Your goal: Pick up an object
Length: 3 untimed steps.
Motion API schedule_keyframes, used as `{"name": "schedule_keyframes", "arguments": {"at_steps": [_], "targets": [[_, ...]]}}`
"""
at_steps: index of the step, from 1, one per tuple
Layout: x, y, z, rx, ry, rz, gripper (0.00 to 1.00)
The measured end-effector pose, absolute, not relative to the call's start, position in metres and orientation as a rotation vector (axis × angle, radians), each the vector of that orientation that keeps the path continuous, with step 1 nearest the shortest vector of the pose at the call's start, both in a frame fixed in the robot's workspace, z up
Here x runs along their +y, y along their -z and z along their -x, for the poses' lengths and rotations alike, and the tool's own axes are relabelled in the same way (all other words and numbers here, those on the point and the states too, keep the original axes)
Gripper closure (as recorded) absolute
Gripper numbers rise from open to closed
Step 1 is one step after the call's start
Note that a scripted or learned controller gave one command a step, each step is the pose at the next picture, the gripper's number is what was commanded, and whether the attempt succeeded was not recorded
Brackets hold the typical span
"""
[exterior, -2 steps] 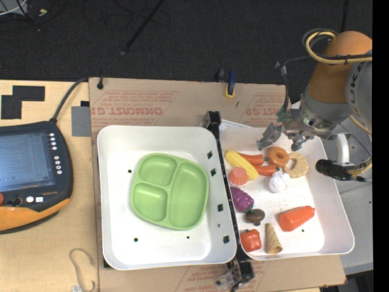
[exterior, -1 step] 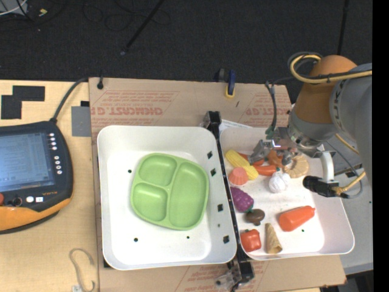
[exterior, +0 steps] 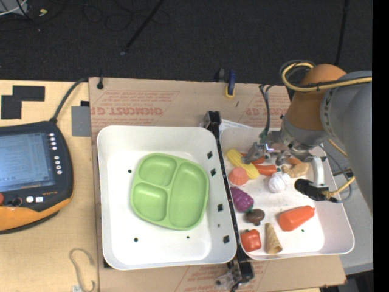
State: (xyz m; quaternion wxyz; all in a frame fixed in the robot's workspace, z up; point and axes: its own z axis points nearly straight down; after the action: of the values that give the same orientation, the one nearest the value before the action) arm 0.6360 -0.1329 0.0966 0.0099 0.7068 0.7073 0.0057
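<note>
1. gripper (exterior: pixel 272 158) low in the right bin (exterior: pixel 331 239), just above-left of the white garlic bulb (exterior: pixel 278 182); whether it is apart or together cannot be told; nothing seen clamped in it
2. grey arm (exterior: pixel 346 120) with its orange band (exterior: pixel 325 75) comes in above-right of the garlic bulb
3. slim orange piece (exterior: pixel 265 169) just up-left of the garlic bulb, under the gripper; contact with the gripper unclear
4. tan chunk (exterior: pixel 298 169) just up-right of the garlic bulb, close to touching it
5. yellow corn (exterior: pixel 235 158) further up-left of the garlic bulb; pink-orange round fruit (exterior: pixel 239 176) left of the bulb, touching the corn
6. purple grapes (exterior: pixel 241 198) down-left of the garlic bulb; brown mushroom (exterior: pixel 255 215) below it, just beside the grapes
7. big orange carrot (exterior: pixel 296 217) below-right of the garlic bulb, lying flat, apart from the others
8. red pepper (exterior: pixel 251 240) and cone (exterior: pixel 273 239) well below the garlic bulb, side by side near the bin's front rim
9. all pickable items sit in the right bin
10. left bin (exterior: pixel 121 148) far left of the garlic bulb; holds a green divided plate (exterior: pixel 170 190), flat, centred
11. teach pendant (exterior: pixel 27 169) on the worktop (exterior: pixel 79 230), farthest left of the garlic bulb
</note>
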Motion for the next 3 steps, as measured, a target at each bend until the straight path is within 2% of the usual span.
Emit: {"name": "schedule_keyframes", "arguments": {"at_steps": [1, 2, 3], "targets": [[-0.133, -0.108, -0.636, 2.209, -0.019, -2.209, 1.0], [-0.142, -0.166, -0.634, 2.217, -0.002, -2.221, 1.0], [-0.149, -0.218, -0.643, 2.222, -0.003, -2.216, 1.0]]}}
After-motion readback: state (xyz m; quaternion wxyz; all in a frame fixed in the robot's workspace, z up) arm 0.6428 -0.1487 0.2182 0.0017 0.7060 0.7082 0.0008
